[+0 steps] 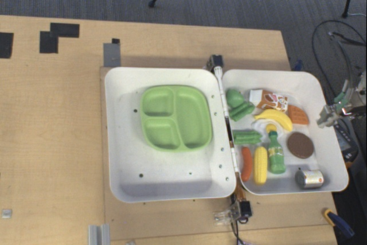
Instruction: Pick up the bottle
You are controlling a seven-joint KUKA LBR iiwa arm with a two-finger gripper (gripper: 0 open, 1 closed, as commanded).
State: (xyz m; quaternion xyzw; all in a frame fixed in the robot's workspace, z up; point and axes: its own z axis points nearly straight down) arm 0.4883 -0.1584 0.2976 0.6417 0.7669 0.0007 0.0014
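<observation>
1. The green three-compartment plastic plate [175,117] lies in the left white bin [123,181], far left of the jaws [338,107]; it plays no part in this step.
2. In the right white bin [321,86], the small green plastic bottle [276,153] lies down-left of the jaws, just beside a yellow toy corn cob [260,164] and near a brown round disc [300,145].
3. The jaws sit at the bin's right rim; whether they are open or closed I cannot tell, and nothing shows between them.
4. Best approach, I judge: come down centred on the bottle, closing across its narrow width, clear of the corn.
</observation>
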